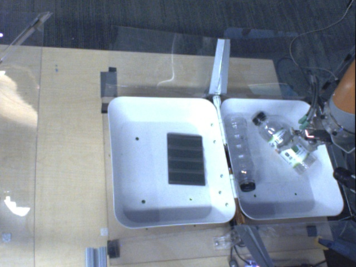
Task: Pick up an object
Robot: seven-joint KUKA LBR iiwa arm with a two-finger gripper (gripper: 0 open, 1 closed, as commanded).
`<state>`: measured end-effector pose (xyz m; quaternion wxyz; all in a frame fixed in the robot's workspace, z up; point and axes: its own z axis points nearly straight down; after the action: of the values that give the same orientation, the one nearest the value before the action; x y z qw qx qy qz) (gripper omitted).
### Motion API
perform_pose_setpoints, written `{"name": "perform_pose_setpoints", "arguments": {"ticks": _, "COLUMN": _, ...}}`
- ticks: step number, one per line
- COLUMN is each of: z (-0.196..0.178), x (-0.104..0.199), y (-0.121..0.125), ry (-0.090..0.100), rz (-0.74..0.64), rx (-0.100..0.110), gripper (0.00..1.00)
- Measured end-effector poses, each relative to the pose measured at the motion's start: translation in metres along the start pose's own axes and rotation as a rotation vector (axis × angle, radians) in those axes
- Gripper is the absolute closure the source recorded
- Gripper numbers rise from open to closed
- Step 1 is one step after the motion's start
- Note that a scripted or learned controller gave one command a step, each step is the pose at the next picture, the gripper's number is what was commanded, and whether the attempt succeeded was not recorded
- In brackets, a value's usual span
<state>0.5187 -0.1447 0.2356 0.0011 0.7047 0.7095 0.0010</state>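
Gripper (309,133) near right bin's (289,207) far edge — over bottle (281,141).

Cut off at the right edge — most of the arm (346,99), with just a slice of grey and orange left in frame. Blurred into one small bright tangle: the gripper (307,132) and the lower end of the clear bottle (276,138) in the right bin (289,207). Could not tell touching from hovering there. Could not read the bottle's label — too small. Hard to trace: the outline of the second clear bottle (240,149) along that bin's left wall, pale against white. Clipped by the bottom edge: cables (250,255) below the bins.
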Motion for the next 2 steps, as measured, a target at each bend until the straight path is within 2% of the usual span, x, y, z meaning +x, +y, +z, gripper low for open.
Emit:
{"name": "perform_pose_setpoints", "arguments": {"ticks": 1, "z": 0.064, "x": -0.01, "y": 0.07, "ry": 0.0, "rz": -0.002, "rx": 0.0, "gripper": 0.0}}
{"name": "perform_pose_setpoints", "arguments": {"ticks": 2, "z": 0.141, "x": -0.031, "y": 0.096, "ry": 0.0, "rz": 0.139, "rx": -0.001, "gripper": 0.0}}
